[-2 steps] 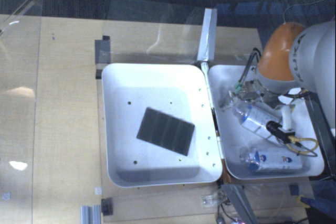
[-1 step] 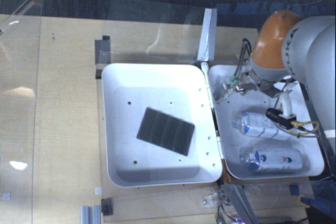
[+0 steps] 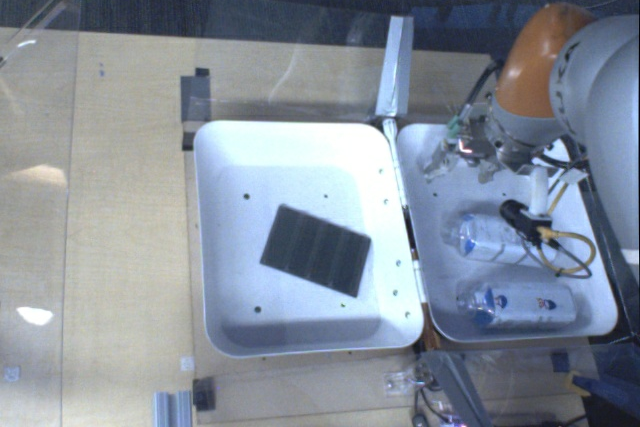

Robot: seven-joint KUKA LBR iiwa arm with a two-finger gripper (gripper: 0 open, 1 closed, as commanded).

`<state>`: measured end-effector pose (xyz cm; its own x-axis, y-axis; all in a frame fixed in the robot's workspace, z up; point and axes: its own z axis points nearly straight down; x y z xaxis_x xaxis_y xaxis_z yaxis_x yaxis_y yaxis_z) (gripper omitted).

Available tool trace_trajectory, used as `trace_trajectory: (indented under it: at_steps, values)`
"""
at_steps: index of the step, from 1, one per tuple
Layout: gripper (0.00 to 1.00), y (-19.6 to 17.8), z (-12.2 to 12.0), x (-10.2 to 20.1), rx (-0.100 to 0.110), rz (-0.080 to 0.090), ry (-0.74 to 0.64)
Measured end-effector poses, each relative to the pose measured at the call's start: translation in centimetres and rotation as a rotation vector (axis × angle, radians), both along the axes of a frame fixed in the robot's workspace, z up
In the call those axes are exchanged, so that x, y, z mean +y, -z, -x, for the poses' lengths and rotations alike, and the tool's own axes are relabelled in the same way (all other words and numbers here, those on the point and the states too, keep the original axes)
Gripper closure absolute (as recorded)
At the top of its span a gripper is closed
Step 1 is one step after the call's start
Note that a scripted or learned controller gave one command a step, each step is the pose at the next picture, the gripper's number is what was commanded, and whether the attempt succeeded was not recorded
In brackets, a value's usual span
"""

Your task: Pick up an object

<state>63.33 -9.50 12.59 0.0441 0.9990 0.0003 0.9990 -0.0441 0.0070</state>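
Two bottles crowding right bin

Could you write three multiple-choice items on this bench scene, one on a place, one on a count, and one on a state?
1. Where does the dark ribbed panel lie?
A. In the left bin
B. In the right bin
C. On the bare bench outside the bins

2. How many clear plastic bottles lie in the right bin?
A. None
B. Two
C. Four

3. How do the bottles rest?
A. Standing upright
B. Lying on their sides
C. Stacked one on top of the other

Answers:
1. A, since the panel lies tilted on the left bin's floor.
2. B, since the upper bottle and the lower bottle are the two seen there.
3. B, since both stretch lengthwise across the bin floor, one in front of the other.

The claw is above the right bin's far end, apart from both bottles.
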Motion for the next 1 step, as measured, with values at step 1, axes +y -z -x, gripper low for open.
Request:
trace_trajectory:
  at_steps: [1]
  values:
    - [0.0, 3.68, 4.75, 0.95, -0.005, 0.001, -0.126]
